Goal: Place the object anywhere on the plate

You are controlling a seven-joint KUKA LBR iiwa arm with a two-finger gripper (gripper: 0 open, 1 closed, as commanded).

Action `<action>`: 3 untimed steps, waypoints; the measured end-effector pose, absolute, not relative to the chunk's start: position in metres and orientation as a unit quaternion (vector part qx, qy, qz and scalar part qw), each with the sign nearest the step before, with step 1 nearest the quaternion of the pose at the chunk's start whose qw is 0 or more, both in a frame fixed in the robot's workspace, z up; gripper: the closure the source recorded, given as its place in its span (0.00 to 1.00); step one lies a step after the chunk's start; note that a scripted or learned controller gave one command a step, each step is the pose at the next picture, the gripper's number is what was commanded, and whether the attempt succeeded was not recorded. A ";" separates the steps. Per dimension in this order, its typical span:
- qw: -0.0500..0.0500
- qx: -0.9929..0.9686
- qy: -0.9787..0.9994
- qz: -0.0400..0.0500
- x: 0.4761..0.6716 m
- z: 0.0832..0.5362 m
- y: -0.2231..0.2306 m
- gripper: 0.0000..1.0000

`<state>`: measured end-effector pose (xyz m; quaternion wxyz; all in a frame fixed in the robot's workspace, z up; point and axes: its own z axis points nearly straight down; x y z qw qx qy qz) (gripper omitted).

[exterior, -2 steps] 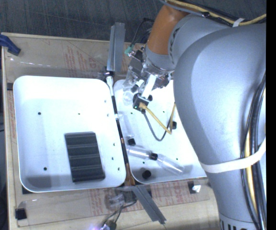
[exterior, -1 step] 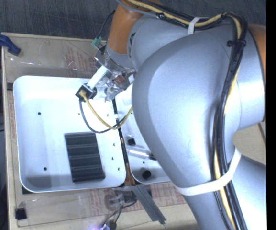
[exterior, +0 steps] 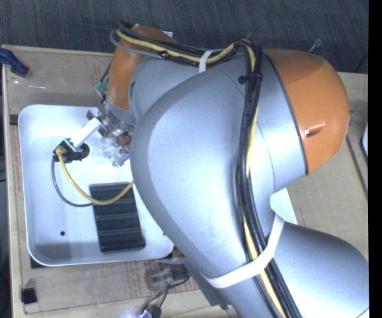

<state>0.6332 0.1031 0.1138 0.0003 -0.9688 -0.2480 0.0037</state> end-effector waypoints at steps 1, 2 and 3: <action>0.002 -0.951 -0.310 0.001 0.645 0.257 0.104 1.00; 0.000 -0.980 -0.197 0.003 0.645 0.175 0.104 1.00; 0.000 -0.975 -0.220 -0.001 0.640 0.291 0.131 1.00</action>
